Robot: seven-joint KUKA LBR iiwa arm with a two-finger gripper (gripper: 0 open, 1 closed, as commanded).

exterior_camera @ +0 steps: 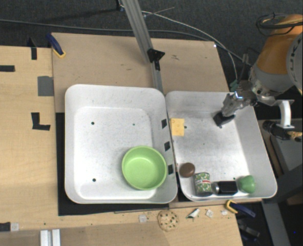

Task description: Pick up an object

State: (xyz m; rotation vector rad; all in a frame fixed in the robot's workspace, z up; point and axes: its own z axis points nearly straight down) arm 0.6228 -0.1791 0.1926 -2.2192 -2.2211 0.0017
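My gripper [222, 119] hangs over the upper right part of the right bin [254, 137], with nothing seen between its fingers. In that bin lie a yellow block [177, 127] near the left wall, a brown round piece [186, 169], a green-labelled can [202, 183], a black object [225, 187] and a green object [246, 184] along the front wall. A green bowl [144, 167] sits in the left bin [80, 137] at its front right corner. The gripper is well apart from all of these.
A metal pole [141, 32] slants down to the seam between the bins. Cables run across the back. A cookie-like disc [166, 220] and small scraps lie on the bench in front of the bins.
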